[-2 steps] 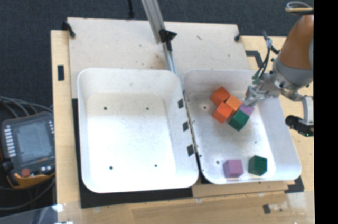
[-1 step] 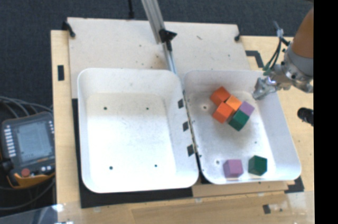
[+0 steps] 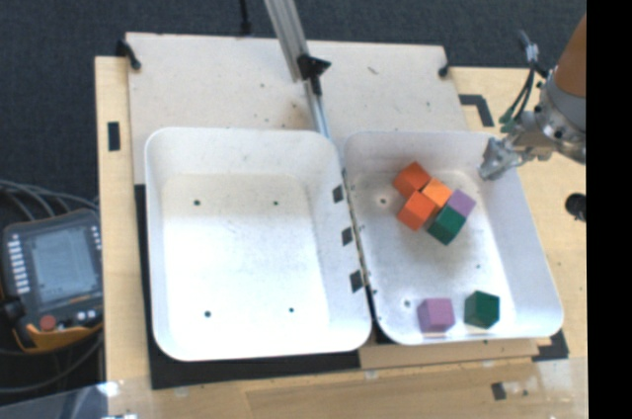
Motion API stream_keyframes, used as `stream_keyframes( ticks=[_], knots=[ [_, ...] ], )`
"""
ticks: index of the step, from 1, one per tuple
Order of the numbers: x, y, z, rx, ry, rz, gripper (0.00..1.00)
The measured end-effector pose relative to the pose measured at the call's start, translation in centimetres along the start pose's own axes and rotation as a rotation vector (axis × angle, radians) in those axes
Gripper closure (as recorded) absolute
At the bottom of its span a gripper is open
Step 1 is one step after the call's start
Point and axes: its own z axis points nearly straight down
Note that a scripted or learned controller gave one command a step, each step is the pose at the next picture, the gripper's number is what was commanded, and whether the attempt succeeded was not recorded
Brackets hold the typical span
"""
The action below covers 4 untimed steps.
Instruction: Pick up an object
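The hand [image 3: 497, 160] hung over the upper right part of the right bin [image 3: 523, 239], close to its right rim, and I could not tell how it was set. Nothing was seen in it. The arm [image 3: 565, 101] came in from the right edge above the tabletop [image 3: 114, 209].

In the right bin, a tight cluster lay near the middle: two orange cubes [image 3: 416, 193], a purple cube [image 3: 460, 204] and a green cube [image 3: 447, 226], all touching or nearly touching each other. The hand was just beside this cluster, up and to the right of it. Near the lower rim a second purple cube [image 3: 434, 314] and a second green cube [image 3: 482, 308] lay side by side, with a small gap between them and well apart from the cluster.

Around the cluster there was free floor on the left and below. The left bin [image 3: 158, 239] touched the right bin along the middle edge. A metal rail [image 3: 281, 12] ran at a slant above both bins.
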Motion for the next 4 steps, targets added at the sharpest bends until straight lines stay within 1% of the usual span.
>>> stream_keyframes(
  ticks=[1, 2, 3, 4],
  knots=[
    [5.4, 1.0, -0.7, 0.001, 0.003, -0.006, 1.00],
    [10.9, 1.1, -1.8, 0.003, 0.004, -0.007, 1.00],
    [16.0, 0.6, -2.1, 0.005, 0.004, -0.007, 1.00],
    [20.9, -0.1, -1.0, 0.007, 0.003, -0.006, 1.00]
  ],
)
